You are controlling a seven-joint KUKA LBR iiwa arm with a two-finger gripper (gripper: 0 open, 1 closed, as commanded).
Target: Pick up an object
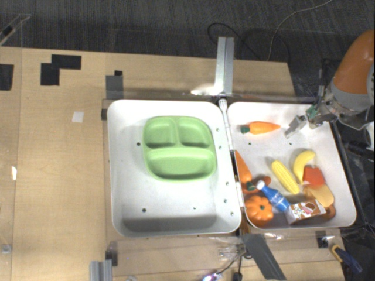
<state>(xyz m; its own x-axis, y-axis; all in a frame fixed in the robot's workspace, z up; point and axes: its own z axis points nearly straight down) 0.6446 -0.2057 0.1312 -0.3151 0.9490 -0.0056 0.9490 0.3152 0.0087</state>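
We are looking down at two white bins. Nearest to us, along the front wall of the right bin [345, 212], toys are lying in a crowded heap. A little orange pumpkin [259, 209] is sitting in the front corner. A blue bottle [274, 198] is leaning against it, and a small brown carton [304, 211] is lying just beside that. We are guessing these are light, hard plastic toys, smooth and a bit slippery. They are touching each other, so grabbing one here is looking tricky.

A bit further back, a yellow corn cob [285, 177] and a banana [302, 163] are lying side by side, with a red block [313, 176] next to the banana. A second orange carrot-like toy [242, 170] is resting against the wall between the bins.

Further back still, a carrot [262, 127] is lying alone on bare floor, well apart from the others. We are thinking this is the easiest thing to pick. It is long and thin, so squeezing it across its middle should be working best.

In the left bin, a green tray [179, 147] is lying flat.

At the far right corner, the gripper [297, 124] is hanging over the right bin, near the carrot but not touching it. Its fingers are small and blurry here, so we cannot tell if they are apart or together. Nothing is showing between them.
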